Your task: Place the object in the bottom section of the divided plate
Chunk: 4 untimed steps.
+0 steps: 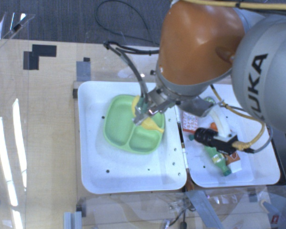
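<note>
Whether the gripper (142,114) holds the yellow object (155,124) over the green divided plate (119,128), I cannot tell.

A left white bin (93,175) and a right white bin (262,173) are set side by side, edges touching, on a pale wooden bench (38,142). In the right bin, a green bottle (218,160) is laid on its side near the front, with a small orange-and-white carton (234,163) just beside it. A red-and-white packet (189,122) is seen near that bin's left wall. Black tape marks (38,55) and a grey block (83,70) are seen on the bench behind the left bin. A black cable (119,13) is looped on grey carpet (62,8) beyond.
</note>
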### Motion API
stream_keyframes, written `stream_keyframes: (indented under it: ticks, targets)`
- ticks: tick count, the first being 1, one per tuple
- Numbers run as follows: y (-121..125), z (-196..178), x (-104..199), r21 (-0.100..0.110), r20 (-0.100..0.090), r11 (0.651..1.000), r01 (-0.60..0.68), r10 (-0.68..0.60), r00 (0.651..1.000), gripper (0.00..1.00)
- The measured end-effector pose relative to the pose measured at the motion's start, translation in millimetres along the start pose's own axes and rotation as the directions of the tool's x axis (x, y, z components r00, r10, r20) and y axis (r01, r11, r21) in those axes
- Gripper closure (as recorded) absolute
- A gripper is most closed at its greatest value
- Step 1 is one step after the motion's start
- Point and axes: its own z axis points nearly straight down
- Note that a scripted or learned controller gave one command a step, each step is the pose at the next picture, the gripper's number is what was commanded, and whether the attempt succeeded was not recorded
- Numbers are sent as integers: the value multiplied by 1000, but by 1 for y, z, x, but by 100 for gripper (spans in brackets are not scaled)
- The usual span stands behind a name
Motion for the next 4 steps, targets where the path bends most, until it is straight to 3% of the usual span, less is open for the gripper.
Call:
stream_keyframes:
  ticks: [1,2,3,4]
  targets:
    - [-39,-72,-73,-7,4,998,55,-55,999,100]
    - [-8,62,-12,2,0,1000,15,-15,1000,100]
    - [24,74,-74,-2,1,994,111,-111,994,100]
    - [6,7,-102,-6,6,957,291,-291,957,100]
